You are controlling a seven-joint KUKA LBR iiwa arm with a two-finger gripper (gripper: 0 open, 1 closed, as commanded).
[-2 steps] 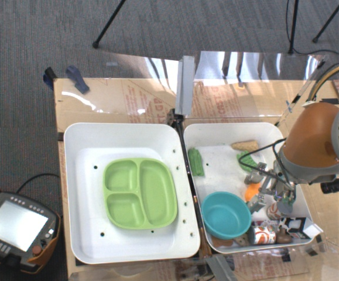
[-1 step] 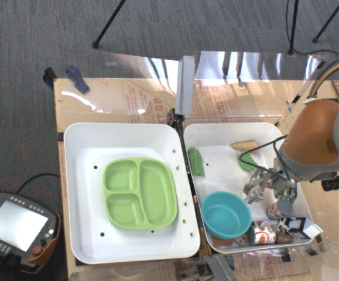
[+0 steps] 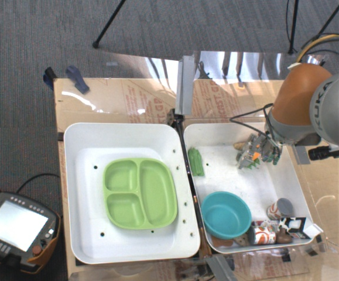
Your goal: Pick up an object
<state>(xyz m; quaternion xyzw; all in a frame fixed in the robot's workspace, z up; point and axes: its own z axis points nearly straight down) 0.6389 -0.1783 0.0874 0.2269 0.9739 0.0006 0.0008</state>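
1. Camera view: gripper sits low over the back of the right bin; can't tell if it's spread or pinching anything.
2. Small tan object lies just beside it on the bin floor. Looks light and rigid; I'd pinch it across the narrow middle.
3. Right bin also holds a teal bowl, a green piece by the left wall, and clutter in the front right corner.
4. Left bin holds a green divided plate.
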